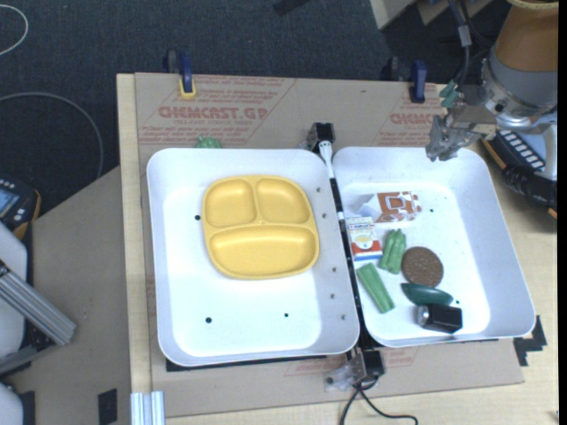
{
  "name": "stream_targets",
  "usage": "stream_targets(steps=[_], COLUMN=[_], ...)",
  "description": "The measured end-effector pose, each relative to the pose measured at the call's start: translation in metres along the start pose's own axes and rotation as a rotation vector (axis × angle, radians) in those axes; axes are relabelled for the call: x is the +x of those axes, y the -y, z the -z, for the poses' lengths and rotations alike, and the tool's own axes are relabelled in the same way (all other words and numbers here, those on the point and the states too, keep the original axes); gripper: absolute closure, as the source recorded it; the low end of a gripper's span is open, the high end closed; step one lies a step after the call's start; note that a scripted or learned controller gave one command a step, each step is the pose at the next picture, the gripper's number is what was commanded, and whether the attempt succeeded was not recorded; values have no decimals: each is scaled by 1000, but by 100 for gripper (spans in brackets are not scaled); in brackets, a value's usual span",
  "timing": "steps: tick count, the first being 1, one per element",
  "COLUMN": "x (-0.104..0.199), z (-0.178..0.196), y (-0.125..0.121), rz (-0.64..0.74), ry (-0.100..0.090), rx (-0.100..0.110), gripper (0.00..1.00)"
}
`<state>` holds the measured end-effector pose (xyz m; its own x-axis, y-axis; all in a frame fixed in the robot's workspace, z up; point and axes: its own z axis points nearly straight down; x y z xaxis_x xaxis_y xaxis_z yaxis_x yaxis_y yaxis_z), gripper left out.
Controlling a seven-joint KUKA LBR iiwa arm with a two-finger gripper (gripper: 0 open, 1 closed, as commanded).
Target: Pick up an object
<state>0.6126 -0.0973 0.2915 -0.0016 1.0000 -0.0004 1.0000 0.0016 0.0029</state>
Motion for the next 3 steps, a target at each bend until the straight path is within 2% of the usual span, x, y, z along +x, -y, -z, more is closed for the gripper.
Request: stream_targets(steps=[1,2,3], x=[25,84,116], z=[-10,-16,-37], y=[70,136,134], rz=[-1,4,2], ry=[-3,-4,-2], rx=[9,10,9], gripper=[100,100,100])
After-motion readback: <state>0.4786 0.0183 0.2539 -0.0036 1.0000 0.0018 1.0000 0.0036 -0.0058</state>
